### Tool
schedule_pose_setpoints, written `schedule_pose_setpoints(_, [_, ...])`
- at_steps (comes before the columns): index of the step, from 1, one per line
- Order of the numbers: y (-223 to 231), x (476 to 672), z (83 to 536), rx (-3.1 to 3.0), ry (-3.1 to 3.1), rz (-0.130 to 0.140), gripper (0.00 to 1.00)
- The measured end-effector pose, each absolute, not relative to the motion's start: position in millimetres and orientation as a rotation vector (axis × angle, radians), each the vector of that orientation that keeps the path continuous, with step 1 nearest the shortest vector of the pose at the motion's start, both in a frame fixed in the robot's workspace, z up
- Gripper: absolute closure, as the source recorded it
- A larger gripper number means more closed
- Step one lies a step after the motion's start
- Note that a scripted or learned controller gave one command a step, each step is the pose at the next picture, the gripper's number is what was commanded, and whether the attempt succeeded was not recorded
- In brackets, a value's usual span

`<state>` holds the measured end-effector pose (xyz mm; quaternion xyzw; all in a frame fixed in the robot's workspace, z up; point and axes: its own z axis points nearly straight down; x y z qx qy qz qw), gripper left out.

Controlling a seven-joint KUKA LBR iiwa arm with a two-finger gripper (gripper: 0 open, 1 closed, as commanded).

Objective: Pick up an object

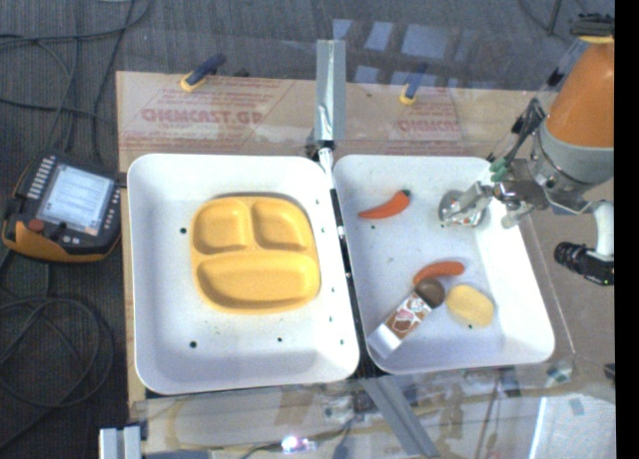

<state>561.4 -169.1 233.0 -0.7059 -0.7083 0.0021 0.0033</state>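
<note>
The right bin (pixel 519 277) holds several small items. An orange pepper-shaped toy (pixel 385 206) lies near its back left. Toward the front sit a red sausage-shaped piece (pixel 439 271), a brown ball (pixel 430 292), a yellow lump (pixel 470 305) and a wrapped bar (pixel 401 320) lying at a slant. My gripper (pixel 461 209) hangs low over the back right of this bin. It is right of the orange pepper and behind the red piece, and apart from both. I see nothing held in it.
A yellow divided tray (pixel 256 252) fills the middle of the left bin (pixel 160 277). A raised rim runs between the two bins. A teach pendant (pixel 65 208) lies on the floor to the left, among cables.
</note>
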Motion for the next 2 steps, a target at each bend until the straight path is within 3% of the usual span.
schedule_pose_setpoints(1, [-192.3, 619.7, 98.4, -2.252, -2.185, 0.01, 0.0])
schedule_pose_setpoints(2, [-186.0, 649.5, 88.0, -2.242, -2.208, 0.003, 0.0])
